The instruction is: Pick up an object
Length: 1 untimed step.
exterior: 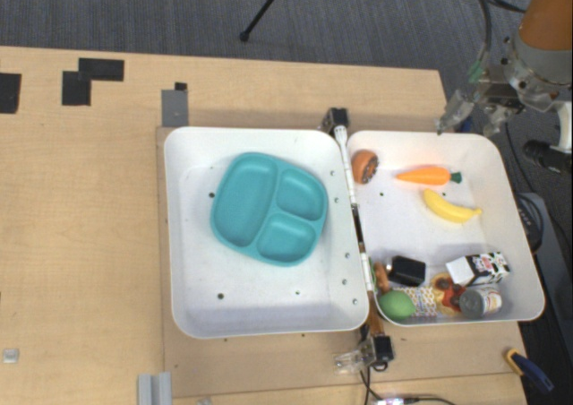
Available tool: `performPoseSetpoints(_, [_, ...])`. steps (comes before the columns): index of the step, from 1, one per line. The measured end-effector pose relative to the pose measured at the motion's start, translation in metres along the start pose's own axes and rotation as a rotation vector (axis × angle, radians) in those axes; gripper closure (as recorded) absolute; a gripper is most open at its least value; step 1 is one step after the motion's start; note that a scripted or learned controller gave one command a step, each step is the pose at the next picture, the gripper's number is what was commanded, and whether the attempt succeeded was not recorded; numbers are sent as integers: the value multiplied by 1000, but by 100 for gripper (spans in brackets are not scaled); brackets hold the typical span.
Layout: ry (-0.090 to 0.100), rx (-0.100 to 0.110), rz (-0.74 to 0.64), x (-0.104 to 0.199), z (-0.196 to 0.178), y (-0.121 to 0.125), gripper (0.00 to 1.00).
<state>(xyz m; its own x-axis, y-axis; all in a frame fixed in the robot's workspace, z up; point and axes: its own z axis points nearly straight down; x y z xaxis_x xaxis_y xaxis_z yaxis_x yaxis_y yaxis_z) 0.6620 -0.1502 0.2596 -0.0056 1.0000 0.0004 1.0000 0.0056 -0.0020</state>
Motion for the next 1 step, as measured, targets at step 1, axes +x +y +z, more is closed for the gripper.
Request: performPoseSetpoints(1, [-1,-1,2,59,159,-11,0])
